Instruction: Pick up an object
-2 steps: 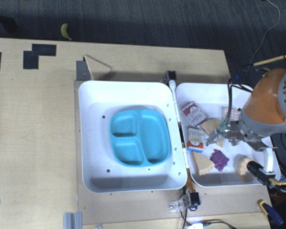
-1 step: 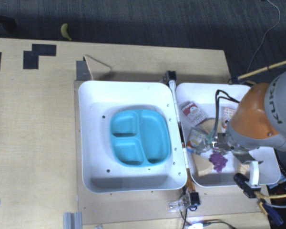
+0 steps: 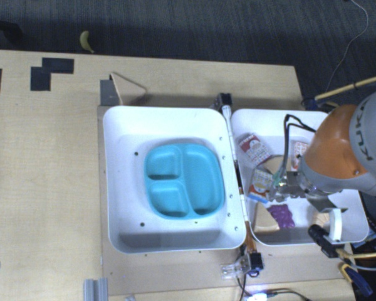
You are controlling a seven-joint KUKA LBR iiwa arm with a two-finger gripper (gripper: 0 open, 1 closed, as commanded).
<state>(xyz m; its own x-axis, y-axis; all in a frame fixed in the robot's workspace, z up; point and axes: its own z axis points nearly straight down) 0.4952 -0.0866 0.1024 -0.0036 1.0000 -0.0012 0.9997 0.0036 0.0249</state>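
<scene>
Reaching from the right into the right bin [image 3: 357, 227], hand [image 3: 281, 190] low over small packets [image 3: 254, 148] and a purple wrapper [image 3: 281, 216], grip state impossible to tell; likely light, crinkly, slippery, best pinched across flat middles; left bin [image 3: 119, 168] holding a smooth blue tray [image 3: 183, 179].

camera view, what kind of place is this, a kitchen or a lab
Likely a robot lab, not a kitchen: a grey and orange arm reaches over two white bins, with cables across dark carpet.
</scene>
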